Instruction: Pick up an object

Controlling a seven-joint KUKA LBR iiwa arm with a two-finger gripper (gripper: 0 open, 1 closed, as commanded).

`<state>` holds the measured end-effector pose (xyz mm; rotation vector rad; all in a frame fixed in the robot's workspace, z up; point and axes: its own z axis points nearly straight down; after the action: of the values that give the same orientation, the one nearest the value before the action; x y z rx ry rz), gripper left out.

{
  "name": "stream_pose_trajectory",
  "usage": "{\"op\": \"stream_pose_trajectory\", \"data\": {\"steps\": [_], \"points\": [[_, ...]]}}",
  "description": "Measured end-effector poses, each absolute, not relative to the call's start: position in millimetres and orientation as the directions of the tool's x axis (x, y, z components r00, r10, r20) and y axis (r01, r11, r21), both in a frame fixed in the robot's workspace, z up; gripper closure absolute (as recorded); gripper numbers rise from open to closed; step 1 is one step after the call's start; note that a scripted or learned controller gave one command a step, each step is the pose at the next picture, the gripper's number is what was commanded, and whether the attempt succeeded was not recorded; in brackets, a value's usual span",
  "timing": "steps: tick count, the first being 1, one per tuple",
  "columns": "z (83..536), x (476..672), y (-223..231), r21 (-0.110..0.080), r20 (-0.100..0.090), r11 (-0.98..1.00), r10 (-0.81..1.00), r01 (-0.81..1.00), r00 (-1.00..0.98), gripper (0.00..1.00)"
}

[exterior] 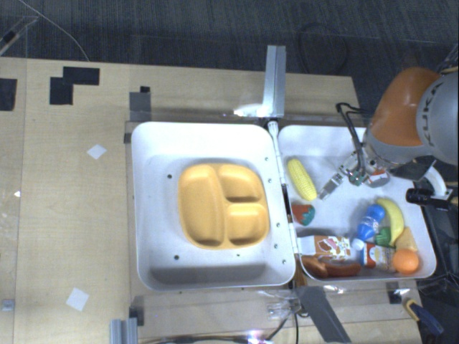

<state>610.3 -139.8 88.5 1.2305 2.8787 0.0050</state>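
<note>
Toy food lies heaped in the right-hand bin [315, 138], where my gripper [331, 186] hangs low over bare white floor just right of the corn cob [302, 178]. Largest in frame is the wooden bench [64, 213], bearing two shallow white bins side by side. The left bin [154, 156] holds a yellow divided tray [221, 205], three compartments, lying flat near its middle. My arm [412, 117], grey with its orange band, reaches in from the right edge and slants down to the wrist over the right bin.

Along that bin's near wall lie a brown sausage [331, 267] and a small printed carton [334, 248], touching one another. At the right end stand a banana [392, 218], a blue bottle [370, 223] just left of it, and an orange [406, 261] in the corner. A small red and green piece, possibly a strawberry [303, 213], sits below the corn by the bin's left wall.

My fingers appear slightly apart, with nothing between them, though the view is too coarse for certainty. The tips sit near the corn without touching it.
</note>
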Motion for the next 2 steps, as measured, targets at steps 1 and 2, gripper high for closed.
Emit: {"op": "stream_pose_trajectory", "data": {"steps": [1, 2], "points": [[89.0, 595.7, -184.5, 0.015, 0.0, 0.565, 0.825, 0.825, -0.565, 0.0], [90.4, 590.4, -186.6, 0.023, 0.01, 0.342, 0.94, 0.94, -0.342, 0.0]]}}
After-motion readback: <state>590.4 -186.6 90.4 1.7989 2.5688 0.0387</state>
